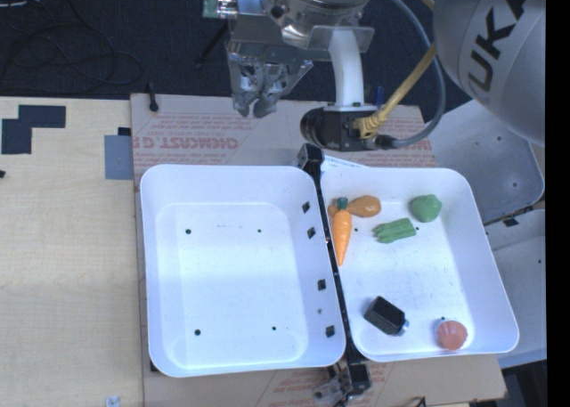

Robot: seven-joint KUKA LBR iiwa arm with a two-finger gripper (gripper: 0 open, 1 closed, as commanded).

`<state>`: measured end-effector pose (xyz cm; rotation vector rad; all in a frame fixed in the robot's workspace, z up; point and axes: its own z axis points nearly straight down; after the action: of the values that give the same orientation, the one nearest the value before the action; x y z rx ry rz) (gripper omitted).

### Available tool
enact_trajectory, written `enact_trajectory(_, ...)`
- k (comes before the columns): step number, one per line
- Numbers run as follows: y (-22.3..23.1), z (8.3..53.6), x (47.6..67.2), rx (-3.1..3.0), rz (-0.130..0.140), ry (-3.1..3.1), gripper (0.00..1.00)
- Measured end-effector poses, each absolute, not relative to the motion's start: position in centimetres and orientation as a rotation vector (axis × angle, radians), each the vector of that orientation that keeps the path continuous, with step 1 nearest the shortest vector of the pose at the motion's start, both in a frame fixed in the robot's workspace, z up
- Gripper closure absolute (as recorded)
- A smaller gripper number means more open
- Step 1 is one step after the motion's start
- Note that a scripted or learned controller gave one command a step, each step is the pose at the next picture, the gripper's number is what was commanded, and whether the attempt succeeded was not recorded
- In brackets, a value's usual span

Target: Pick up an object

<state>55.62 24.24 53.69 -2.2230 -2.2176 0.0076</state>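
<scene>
My gripper point(259, 104) hangs high above the back edge of the left bin point(169, 184), its fingers close together with nothing between them. The right bin point(472, 209) holds a toy carrot point(340, 232) by the divider, an orange oblong piece point(363, 207) next to it, a green pod-like piece point(394, 231), a rounded green piece point(426, 207), a black block point(386, 316) and a reddish ball point(451, 335) near the front right corner. All these lie well to the right of and below the gripper.
Both bins rest on a cardboard sheet point(196, 134) on a pale wooden bench point(62, 263). A black round mount with a white post and yellow cable point(343, 127) stands behind the bins. The grey arm point(499, 31) crosses the upper right.
</scene>
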Motion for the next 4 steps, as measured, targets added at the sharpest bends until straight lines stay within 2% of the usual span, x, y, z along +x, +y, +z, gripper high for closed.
enact_trajectory(2, 24.3, 53.7, 53.7, -2.218, 0.009, -2.221, 1.00)
enact_trajectory(3, 24.3, 53.7, 52.0, -2.217, 0.010, -2.222, 1.00)
enact_trajectory(4, 24.4, 53.7, 55.2, -2.220, 0.005, -2.221, 1.00)
